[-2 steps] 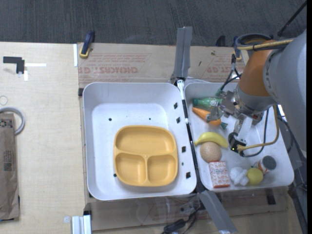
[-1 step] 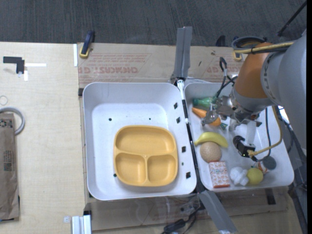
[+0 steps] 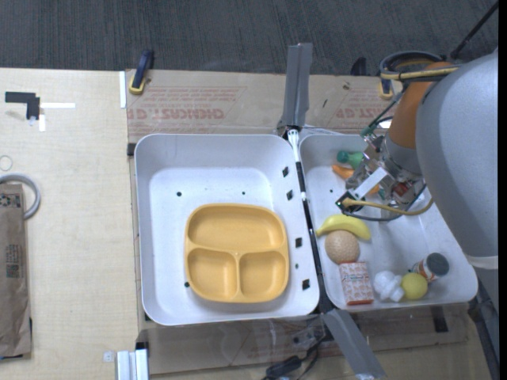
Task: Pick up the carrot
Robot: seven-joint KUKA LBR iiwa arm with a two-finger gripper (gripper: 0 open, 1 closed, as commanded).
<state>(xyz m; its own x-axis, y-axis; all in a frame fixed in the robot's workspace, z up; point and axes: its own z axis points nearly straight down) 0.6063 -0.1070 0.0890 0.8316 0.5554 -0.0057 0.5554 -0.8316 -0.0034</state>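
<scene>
The carrot (image 3: 341, 169) shows as a small orange piece with a green bit (image 3: 349, 157) just above it, at the far left of the right bin (image 3: 451, 236). Most of it is hidden under the gripper. My gripper (image 3: 367, 172) hangs low over that far corner of the right bin, directly to the right of the carrot and partly covering it. The grey arm with its orange band reaches in from the right edge of the view.
In the right bin's near half lie a banana (image 3: 344, 226), a brown round thing (image 3: 342, 247), a red and white box (image 3: 356, 282), a white lump (image 3: 386, 285), a yellow ball (image 3: 413, 285) and a small jar (image 3: 434, 266). The left bin (image 3: 158, 212) holds a yellow divided plate (image 3: 236, 252).
</scene>
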